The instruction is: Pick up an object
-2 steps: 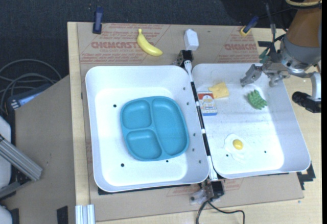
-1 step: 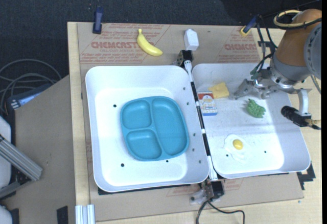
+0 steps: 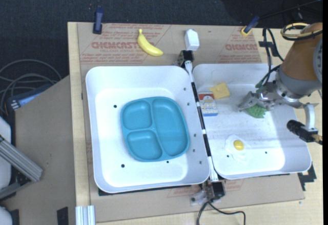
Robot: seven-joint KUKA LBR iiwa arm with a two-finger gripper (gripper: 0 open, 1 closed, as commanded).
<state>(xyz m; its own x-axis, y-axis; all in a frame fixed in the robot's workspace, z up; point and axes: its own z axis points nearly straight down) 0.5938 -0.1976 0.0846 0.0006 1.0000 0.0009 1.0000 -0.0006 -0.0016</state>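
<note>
Clearly, in the camera view the arm (image 3: 302,65) reaches in from the right and puts its hand (image 3: 254,102) low over the right bin (image 3: 287,152), at the far right part of its floor. The fingers (image 3: 246,103) look spread and point to the left, and a small green object (image 3: 256,111) lies right at their tips; I cannot tell if it is truly between them or only beside them, so I do not say it is held. I judge that the hand is placed so because this green piece is the chosen thing to pick. Other things lie loose in the same bin: a yellow block (image 3: 221,90) near the far wall, a small red and white box (image 3: 207,103) against the left wall, and a toy fried egg (image 3: 238,145) nearer the front. The left bin (image 3: 102,116) holds a blue divided plate (image 3: 153,127), flat in the middle. A banana (image 3: 148,46) rests on the tabletop (image 3: 82,55) behind the bins, well apart from the hand.
</note>
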